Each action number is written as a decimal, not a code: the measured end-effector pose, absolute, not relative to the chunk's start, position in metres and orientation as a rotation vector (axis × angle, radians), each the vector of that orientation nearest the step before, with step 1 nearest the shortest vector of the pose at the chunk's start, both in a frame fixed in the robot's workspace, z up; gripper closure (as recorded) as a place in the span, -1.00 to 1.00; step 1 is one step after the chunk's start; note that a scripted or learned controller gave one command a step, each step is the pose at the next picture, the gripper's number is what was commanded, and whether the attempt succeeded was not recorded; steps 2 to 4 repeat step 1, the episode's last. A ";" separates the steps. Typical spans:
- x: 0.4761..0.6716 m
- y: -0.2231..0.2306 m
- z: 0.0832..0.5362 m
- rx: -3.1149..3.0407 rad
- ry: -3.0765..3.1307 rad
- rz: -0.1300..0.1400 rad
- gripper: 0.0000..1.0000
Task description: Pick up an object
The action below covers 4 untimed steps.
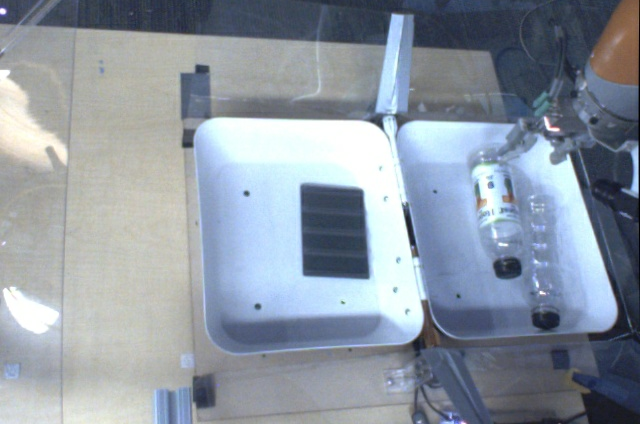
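1. Right now my gripper (545,127) hangs over the far right corner of the right bin (440,212); I cannot tell its state.
2. Nearest it lies a clear labelled bottle (497,215), black cap toward me; a second clear bottle (541,262) lies just beside it, to its right.
3. Both are round and slick, so I judge a pinch could roll one away.
4. Their closeness risks a finger striking the neighbour.
5. The black ribbed pad (335,230) in the left bin (230,212) looks too flat to grab.
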<state>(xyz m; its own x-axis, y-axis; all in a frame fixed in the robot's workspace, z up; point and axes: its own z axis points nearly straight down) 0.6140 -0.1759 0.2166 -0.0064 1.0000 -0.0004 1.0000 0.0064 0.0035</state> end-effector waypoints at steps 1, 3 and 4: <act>0.628 -0.168 0.218 2.198 2.237 0.006 -1.00; 0.628 -0.168 0.218 2.198 2.237 0.006 -1.00; 0.628 -0.168 0.218 2.198 2.237 0.006 -1.00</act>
